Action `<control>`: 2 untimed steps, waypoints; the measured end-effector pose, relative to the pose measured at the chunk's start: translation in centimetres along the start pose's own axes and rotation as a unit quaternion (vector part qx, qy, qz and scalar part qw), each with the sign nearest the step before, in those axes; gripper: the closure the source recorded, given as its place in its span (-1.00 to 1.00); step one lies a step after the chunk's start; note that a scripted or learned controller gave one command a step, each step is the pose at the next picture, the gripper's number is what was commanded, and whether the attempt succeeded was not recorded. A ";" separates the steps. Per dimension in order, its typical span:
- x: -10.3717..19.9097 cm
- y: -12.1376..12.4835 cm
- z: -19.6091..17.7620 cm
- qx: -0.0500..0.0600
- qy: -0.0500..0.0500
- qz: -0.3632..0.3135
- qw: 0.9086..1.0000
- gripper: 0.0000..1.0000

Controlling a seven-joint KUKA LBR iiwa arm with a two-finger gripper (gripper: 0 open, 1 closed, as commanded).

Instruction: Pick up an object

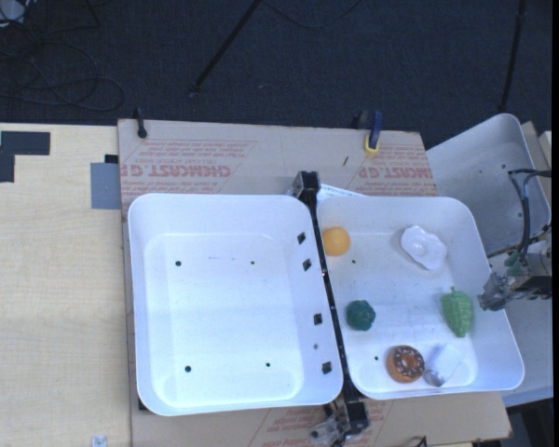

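My tool: at 3 o'clock, outside the right bin; grip state, cannot tell.
Nearest target: green leafy toy, just inside that rim.
Approach: I'd come in above it, centre, then descend straight.

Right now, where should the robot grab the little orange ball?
Grip the orange ball across its round middle, coming straight down from above. It sits close to the divider wall of the right bin, so the fingers probably fit best lined up along that wall.
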State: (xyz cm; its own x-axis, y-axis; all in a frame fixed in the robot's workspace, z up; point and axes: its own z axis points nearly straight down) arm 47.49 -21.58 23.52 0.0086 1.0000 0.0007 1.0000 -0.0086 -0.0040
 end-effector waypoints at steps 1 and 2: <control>0.0 0.0 0.0 0.000 0.000 0.001 1.000 -1.00; -0.1 0.0 -0.9 0.000 0.000 0.001 1.000 1.00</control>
State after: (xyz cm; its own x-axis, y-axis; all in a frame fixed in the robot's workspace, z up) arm 47.50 -21.70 24.47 0.0097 1.0000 0.0005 0.9999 -0.0097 -0.0044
